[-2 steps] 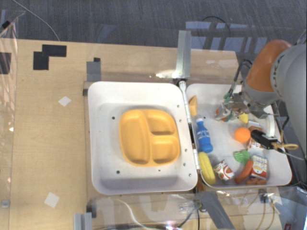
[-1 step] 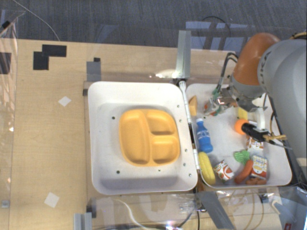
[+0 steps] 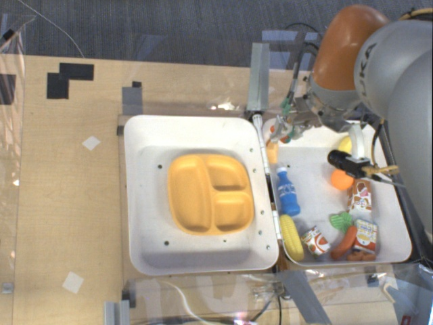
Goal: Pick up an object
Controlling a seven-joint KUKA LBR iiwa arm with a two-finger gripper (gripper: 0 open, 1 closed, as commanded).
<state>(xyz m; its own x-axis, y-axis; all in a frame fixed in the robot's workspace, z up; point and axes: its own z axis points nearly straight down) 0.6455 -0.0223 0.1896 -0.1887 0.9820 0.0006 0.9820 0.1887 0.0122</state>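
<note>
Looming closest to the lens, the grey arm [image 3: 399,66] with its orange band bulks over the far right, and its gripper [image 3: 289,124] hangs just beyond the blue bottle [image 3: 287,191], over the far corner of the right bin [image 3: 392,249] that the bottle lies in. Whether the gripper is open or closed cannot be told from this angle. Wrist hardware crowds it, and nothing can be seen held in it. So I judge the pick as not yet done: the gripper is placed over the bin, while closing on a thing and lifting it are left.

Every candidate rests on the bin floor. Between the blue bottle and the gripper, against the wall, sits a small yellow-orange piece [image 3: 272,152]. It is the thing closest to the gripper and the likeliest target, though that is a guess. Nearer the camera than the blue bottle, almost touching its base, lies a yellow corn cob [image 3: 291,237], with a small printed can [image 3: 313,241] slightly further to the bottle's right. Well to the blue bottle's right are an orange ball [image 3: 342,179], a red-and-white bottle [image 3: 360,196], a green piece [image 3: 340,219], a red sausage-like thing [image 3: 344,240] and a small carton [image 3: 366,234], packed close together. Left of the blue bottle, across the bin walls, the left bin [image 3: 139,181] holds a yellow divided tray [image 3: 210,193]. Both bins sit on the pale counter [image 3: 67,215].
</note>
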